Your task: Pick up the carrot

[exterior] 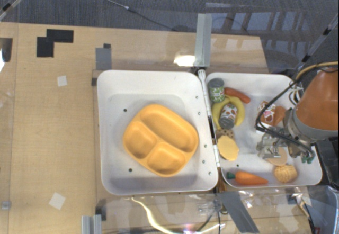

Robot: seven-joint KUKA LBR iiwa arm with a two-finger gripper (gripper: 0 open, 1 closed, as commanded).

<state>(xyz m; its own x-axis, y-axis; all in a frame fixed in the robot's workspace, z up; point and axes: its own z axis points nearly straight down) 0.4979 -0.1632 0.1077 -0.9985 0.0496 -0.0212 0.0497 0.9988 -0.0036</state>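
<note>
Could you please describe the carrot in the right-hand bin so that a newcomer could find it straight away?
Look in the right bin, along its near edge at the left corner. The carrot lies there on its side, a slim orange cone. The flat yellow disc above it and the crusty bread roll to its right are rounder and paler.

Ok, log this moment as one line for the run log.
arm: over right bin | gripper: low, near bin's right side | carrot: lying at front edge, not held | yellow tray: left bin
</note>
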